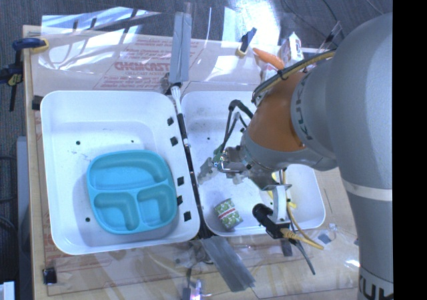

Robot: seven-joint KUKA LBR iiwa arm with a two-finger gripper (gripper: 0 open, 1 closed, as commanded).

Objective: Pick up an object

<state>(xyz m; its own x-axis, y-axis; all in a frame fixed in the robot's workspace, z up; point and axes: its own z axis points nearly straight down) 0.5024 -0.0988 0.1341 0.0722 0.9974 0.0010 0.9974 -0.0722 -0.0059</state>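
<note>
Over right bin point(208, 117), jaws near cup point(228, 214)

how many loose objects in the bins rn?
2. A blue divided tray in the view-left bin; a green patterned item near the front of the view-right bin. The arm covers part of that bin, so more may be hidden.

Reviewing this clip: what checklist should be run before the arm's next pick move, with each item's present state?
1. Target in the right bin: a small green patterned object lies near its front wall. Ok.
2. Gripper over the object: it sits farther back, by the divider. Not ok.
3. Room between object and front wall: cannot tell.
4. Blue divided tray out of the way, in the left bin. Ok.
5. Other things in the right bin: the arm covers much of it. Cannot tell.
</note>
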